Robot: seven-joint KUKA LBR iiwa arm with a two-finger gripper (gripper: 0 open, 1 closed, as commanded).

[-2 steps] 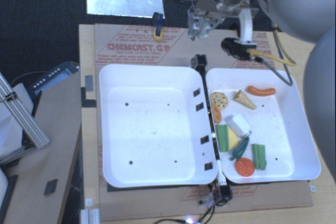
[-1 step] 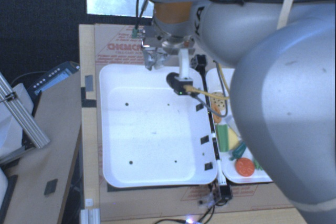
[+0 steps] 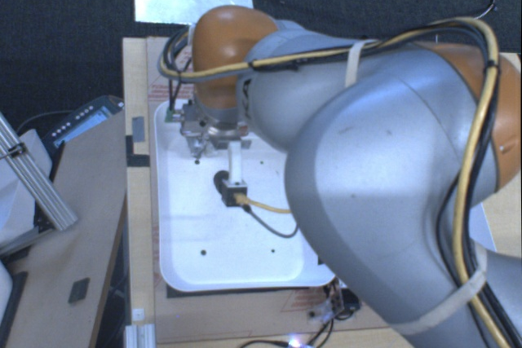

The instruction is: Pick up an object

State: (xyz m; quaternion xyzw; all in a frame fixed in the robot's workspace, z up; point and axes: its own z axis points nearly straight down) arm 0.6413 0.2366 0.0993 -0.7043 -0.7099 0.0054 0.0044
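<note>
Jaws hang low over the far end of the shallow white bin (image 3: 214,258). I cannot tell whether they're open or closed.

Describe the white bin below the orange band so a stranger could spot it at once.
Find the grey arm on the right and follow it to its orange band. Directly below lies the white bin, a shallow tray on the tan bench. Unlike the tan boards around it, it is glossy white with rounded corners and a raised rim.
</note>
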